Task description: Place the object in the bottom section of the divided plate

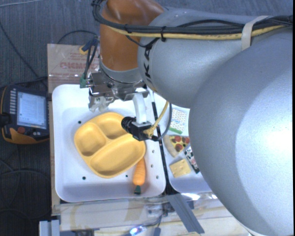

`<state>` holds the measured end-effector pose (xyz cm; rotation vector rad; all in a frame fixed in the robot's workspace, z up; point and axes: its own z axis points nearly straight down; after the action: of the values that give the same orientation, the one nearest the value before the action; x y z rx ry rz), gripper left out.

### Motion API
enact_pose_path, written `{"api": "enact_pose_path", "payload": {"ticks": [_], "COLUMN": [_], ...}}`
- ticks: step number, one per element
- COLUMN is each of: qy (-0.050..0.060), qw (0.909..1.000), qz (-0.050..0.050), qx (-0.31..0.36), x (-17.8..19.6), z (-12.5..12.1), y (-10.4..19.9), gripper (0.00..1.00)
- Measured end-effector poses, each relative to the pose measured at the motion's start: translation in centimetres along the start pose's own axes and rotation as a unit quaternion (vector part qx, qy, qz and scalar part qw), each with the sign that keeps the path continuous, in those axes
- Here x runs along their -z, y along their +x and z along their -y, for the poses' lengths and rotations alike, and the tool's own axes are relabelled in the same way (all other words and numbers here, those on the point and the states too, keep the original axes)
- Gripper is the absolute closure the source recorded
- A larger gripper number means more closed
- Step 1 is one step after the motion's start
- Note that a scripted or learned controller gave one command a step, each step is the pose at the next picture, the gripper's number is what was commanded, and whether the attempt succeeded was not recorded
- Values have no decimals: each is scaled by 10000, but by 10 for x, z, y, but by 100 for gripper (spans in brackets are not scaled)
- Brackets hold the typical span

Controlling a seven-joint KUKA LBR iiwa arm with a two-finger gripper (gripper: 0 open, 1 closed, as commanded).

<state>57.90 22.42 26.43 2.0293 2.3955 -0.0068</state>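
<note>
Yellow plastic divided plate [108, 144] lies in the left white bin [69, 181], tilted somewhat against the bin floor, with two smaller sections toward the upper left and one large section toward the lower right. All three sections look bare of contents.

Orange toy carrot [139, 175] lies on the bin floor just beside the plate's lower right rim, near the divider between the bins, its green stub pointing down toward the near wall. It is outside the plate and rests free, with nothing gripping it.

Grey arm with its orange band [125, 31] comes in from the right and covers much of the scene. Its gripper [101, 101] hangs over the upper part of the left bin, just above the plate's top edge and well apart from the carrot. From where I stand the fingertips are hard to make out against the white bin, so whether they are apart or together cannot be told; nothing is visibly held between them. A black cable fitting [132, 128] sits over the plate's right rim.

Right white bin [187, 183] holds several small items: a pizza-slice toy [177, 144], a pale yellow block [180, 168], and a small green piece [175, 130].

Outside the bins, a handheld control pendant [24, 113] with a lit screen lies on the dark carpet to the left.
</note>
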Motion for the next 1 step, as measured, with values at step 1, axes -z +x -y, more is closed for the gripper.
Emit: {"api": "enact_pose_path", "payload": {"ticks": [1], "qy": [17], "qw": [9981], "qz": [1], "qx": [-608], "x": [-33], "z": [58], "y": [6], "gripper": [100]}}
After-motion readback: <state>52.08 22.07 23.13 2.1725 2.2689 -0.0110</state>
